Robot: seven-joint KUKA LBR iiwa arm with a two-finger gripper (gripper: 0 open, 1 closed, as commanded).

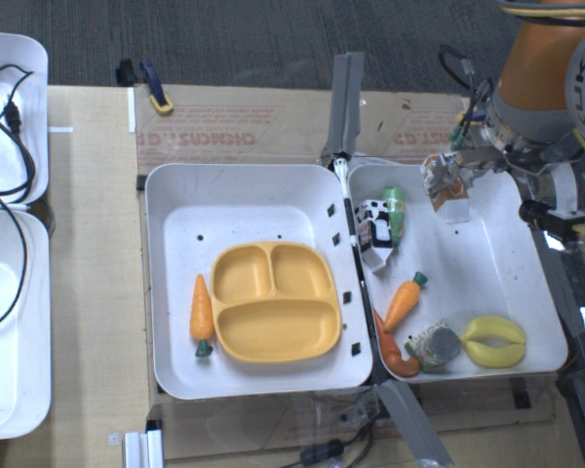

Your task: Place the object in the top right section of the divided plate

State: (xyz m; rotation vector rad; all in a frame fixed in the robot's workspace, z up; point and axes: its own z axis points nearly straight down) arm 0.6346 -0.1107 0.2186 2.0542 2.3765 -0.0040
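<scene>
The yellow divided plate (275, 300) lies in the left bin (175, 203); its top right section (302, 269) holds nothing. An orange carrot (202, 310) lies just left of the plate. My gripper (447, 183) hangs over the back of the right bin (487, 252), far from the plate. A crumpled silver and brown mass shows at its tip, and I cannot tell it apart from the gripper itself. In the right bin lie a second carrot (403, 302), a yellow banana (494, 341), a green and cow-patterned item (380, 222), a grey round object (436, 344) and an orange-red piece (394, 354).
A grey divider post (345, 105) rises between the bins at the back. A white sink-like unit with black cables (5, 154) stands at the far left. A blue and yellow clamp (152, 88) sits on the bench behind the left bin.
</scene>
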